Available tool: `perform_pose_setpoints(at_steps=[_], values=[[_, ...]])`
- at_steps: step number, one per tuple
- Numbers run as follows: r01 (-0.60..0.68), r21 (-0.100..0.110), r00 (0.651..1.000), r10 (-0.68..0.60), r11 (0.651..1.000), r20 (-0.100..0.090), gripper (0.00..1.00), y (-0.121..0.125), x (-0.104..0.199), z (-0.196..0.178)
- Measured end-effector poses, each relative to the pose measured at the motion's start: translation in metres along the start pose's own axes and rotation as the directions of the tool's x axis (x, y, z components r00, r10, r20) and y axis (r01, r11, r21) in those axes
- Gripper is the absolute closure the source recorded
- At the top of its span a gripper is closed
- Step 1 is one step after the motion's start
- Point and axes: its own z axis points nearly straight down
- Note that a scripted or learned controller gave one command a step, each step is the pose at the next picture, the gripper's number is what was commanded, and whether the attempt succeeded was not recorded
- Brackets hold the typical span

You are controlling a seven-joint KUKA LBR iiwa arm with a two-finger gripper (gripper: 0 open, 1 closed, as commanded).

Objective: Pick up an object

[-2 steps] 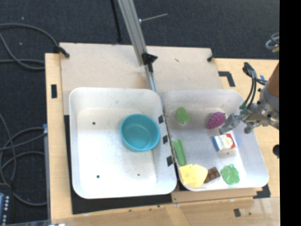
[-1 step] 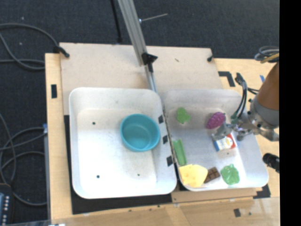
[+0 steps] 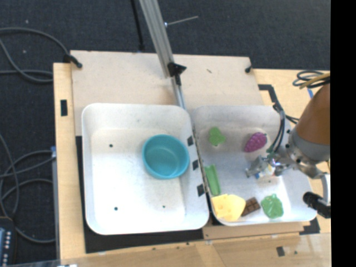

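The right bin [image 3: 233, 115] holds several small items: a purple grape bunch [image 3: 255, 142], a light green piece [image 3: 216, 137], a long green piece [image 3: 212, 178] by the left wall, a yellow wedge [image 3: 227, 206], a brown block [image 3: 252, 206] and a green leafy piece [image 3: 272, 206]. My gripper [image 3: 261, 168] hangs low over the middle of this bin, just below the grape bunch and above the leafy piece. Nothing shows between its fingers.
The left bin [image 3: 105, 204] holds a blue bowl [image 3: 165, 156] near its right side. A metal pole [image 3: 158, 32] slants from the top down to the gap between the bins. Cables lie on the dark floor at the left.
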Motion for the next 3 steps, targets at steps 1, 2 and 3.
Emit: perform_pose_setpoints(at_steps=[1,2,3], values=[[-0.003,-0.008,1.000,0.003,1.000,-0.001,1.00,0.003,0.000,-0.013],[0.006,-0.012,1.000,-0.006,1.000,0.001,1.00,0.007,0.006,-0.074],[0.001,-0.003,1.000,-0.001,1.000,0.001,1.00,0.007,0.005,-0.061]])
